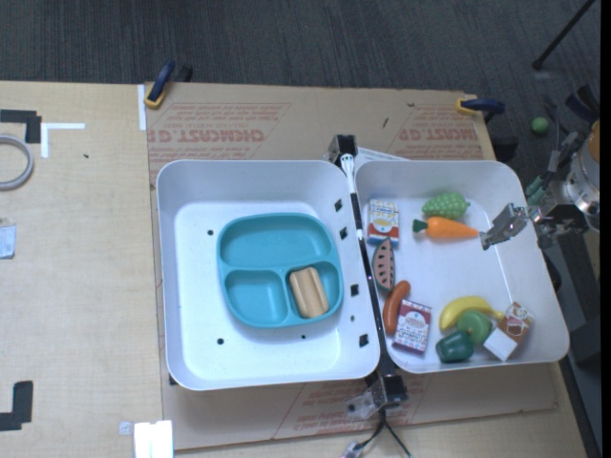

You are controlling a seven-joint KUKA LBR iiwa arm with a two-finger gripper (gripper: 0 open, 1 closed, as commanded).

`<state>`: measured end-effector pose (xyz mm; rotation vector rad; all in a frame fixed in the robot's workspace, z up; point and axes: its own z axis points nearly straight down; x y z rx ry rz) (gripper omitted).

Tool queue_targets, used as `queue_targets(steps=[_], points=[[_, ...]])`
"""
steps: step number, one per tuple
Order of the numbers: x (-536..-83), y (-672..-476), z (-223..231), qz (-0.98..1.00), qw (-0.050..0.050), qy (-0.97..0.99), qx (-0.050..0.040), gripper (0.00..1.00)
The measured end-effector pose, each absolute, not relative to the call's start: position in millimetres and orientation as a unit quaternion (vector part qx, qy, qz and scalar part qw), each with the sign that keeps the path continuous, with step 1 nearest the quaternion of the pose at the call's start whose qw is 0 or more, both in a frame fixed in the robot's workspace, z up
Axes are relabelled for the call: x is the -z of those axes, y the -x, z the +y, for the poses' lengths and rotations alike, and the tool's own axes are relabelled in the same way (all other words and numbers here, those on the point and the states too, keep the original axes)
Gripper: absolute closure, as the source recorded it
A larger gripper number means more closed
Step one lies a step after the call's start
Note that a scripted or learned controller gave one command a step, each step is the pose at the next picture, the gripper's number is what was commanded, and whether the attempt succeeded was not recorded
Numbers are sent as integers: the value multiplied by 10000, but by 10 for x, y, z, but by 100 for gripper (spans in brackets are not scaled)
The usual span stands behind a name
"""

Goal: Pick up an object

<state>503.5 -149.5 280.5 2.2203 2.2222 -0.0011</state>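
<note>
Looking smooth, faintly glossy plastic: white bins (256, 179) and teal tray (277, 270). Beneath the bins, lying matt brown cardboard (224, 127) on pale wood-grain tabletop (76, 284). Gleaming metallic: gripper (504, 225).

even, bright overhead light, soft faint shadows, mild glare on white bins (253, 175), slightly soft focus

Single fixed overhead cam, slanted down.
It took in both bins (181, 284) whole, bench (76, 303) edges cropped.

A robotics lab: clamped cardboard (315, 132) under two white bins (181, 256).
</note>
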Motion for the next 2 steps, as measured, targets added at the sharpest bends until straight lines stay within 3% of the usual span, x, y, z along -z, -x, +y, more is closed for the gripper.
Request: queue_targets(steps=[1, 2], points=[[-1610, -5615, -1147, 7069, -2, -7074, 3, 0], [-937, -6587, -1352, 7068, 0, -7074, 5, 0]])
